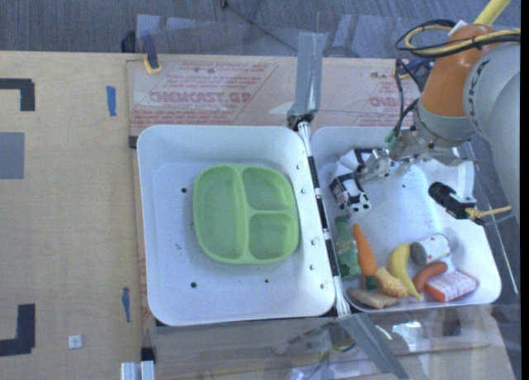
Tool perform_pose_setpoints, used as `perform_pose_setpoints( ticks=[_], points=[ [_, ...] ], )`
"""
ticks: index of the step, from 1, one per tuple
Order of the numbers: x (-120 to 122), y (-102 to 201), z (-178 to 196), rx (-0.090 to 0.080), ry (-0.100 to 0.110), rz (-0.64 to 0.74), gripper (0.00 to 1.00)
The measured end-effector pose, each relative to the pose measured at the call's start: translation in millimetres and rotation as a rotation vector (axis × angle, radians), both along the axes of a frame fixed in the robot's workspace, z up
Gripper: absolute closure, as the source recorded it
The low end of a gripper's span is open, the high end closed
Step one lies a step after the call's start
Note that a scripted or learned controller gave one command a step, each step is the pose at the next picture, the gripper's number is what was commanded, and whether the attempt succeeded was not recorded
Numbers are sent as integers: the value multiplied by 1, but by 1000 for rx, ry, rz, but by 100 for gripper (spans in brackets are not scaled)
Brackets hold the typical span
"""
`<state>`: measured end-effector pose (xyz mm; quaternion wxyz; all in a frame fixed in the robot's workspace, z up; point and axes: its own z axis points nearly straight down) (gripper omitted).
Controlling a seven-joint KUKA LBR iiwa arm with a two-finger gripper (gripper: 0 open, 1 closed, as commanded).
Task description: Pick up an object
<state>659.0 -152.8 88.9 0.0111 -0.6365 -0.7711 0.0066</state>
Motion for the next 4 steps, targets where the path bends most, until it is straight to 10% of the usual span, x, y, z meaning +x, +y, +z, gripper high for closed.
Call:
perform_pose_setpoints(
  ticks=[1,2,3,4],
  points=[
    [-1,0,11,-2,9,4,100],
    [9,39,122,-6,-30,9,100],
    [9,40,121,-6,-30,10,0],
    [4,53,27,-5,-52,189,0]
  ],
)
